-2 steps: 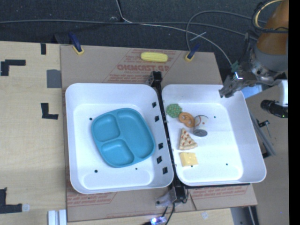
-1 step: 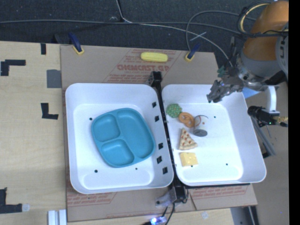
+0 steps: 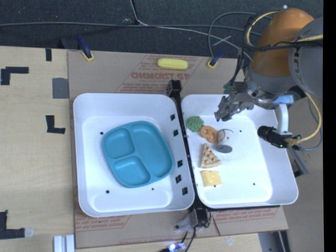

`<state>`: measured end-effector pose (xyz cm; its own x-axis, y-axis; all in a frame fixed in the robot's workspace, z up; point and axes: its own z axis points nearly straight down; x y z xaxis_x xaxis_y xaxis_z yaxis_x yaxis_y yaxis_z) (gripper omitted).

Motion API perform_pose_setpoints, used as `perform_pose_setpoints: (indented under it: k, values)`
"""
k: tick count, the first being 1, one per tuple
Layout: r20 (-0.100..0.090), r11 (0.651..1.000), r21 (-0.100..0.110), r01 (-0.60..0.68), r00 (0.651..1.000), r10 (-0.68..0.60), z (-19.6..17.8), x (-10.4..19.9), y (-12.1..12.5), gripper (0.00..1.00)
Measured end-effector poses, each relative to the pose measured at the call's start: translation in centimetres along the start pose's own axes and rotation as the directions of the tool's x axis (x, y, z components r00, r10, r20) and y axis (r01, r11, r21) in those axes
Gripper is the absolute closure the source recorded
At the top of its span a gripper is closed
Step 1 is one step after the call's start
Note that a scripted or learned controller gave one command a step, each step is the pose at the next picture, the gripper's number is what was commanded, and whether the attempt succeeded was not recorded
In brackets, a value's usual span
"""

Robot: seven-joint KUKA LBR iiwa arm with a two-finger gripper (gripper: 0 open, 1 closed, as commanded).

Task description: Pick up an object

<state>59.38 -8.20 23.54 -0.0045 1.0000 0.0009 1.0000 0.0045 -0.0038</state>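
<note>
Several small toy foods lie in the right bin (image 3: 262, 190): a green broccoli piece (image 3: 195, 123), an orange round slice (image 3: 209, 134), a grey disc (image 3: 224, 148), a pizza wedge (image 3: 209, 156) and a yellow cheese square (image 3: 211, 178). My gripper (image 3: 224, 113) hangs over the bin's upper middle, just right of the broccoli and above the orange slice. Nothing shows between its dark fingers.
The left bin (image 3: 86, 156) holds a blue divided plate (image 3: 137, 153). A yellow banana-like toy (image 3: 172, 63) lies on the cardboard behind the bins. Black clips run along the divider between bins. A black cable fitting (image 3: 273, 135) hangs at the right bin's right side.
</note>
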Motion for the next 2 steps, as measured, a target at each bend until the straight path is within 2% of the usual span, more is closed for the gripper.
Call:
perform_pose_setpoints:
  k: [1,2]
  values:
    - [0.0,1.0,0.0,0.0,1.0,0.0,1.2,4.5,-2.0,1.0]
    - [0.0,1.0,0.0,0.001,1.0,-0.001,2.2,9.8,-3.0,1.0]
